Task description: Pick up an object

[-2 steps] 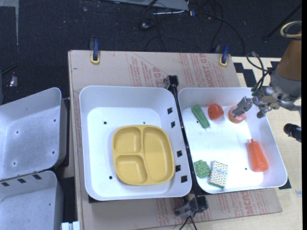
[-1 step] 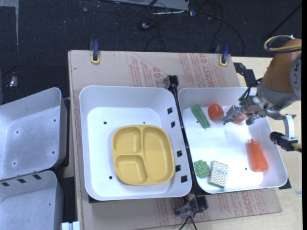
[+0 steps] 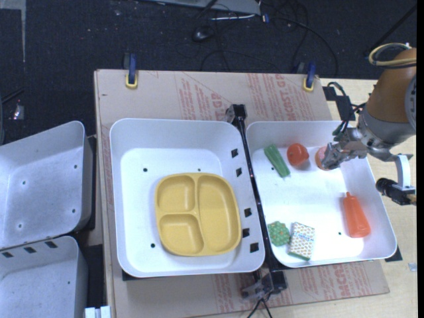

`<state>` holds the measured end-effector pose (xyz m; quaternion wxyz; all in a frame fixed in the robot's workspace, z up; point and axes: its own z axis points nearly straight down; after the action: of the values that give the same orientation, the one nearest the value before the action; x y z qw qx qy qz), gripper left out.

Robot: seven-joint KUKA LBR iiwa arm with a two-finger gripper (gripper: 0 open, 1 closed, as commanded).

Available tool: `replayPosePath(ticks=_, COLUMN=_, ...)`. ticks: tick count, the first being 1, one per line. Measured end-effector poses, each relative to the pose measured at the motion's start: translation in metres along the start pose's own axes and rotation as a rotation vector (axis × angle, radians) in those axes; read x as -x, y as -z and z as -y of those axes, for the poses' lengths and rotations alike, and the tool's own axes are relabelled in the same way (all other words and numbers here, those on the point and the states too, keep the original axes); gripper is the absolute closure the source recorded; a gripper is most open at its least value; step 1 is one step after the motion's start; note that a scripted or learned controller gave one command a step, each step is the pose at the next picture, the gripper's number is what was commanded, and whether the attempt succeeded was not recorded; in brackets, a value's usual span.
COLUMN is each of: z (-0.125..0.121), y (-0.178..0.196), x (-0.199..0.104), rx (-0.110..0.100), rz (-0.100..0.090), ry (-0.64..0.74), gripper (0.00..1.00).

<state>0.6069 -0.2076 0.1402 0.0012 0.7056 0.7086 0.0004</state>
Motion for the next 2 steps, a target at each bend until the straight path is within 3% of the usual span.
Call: replayPosePath(ticks=2, z=0.0, y=0.088, x=0.008, rx=0.004, rz=0.002, ry=-0.002, gripper=1.0)
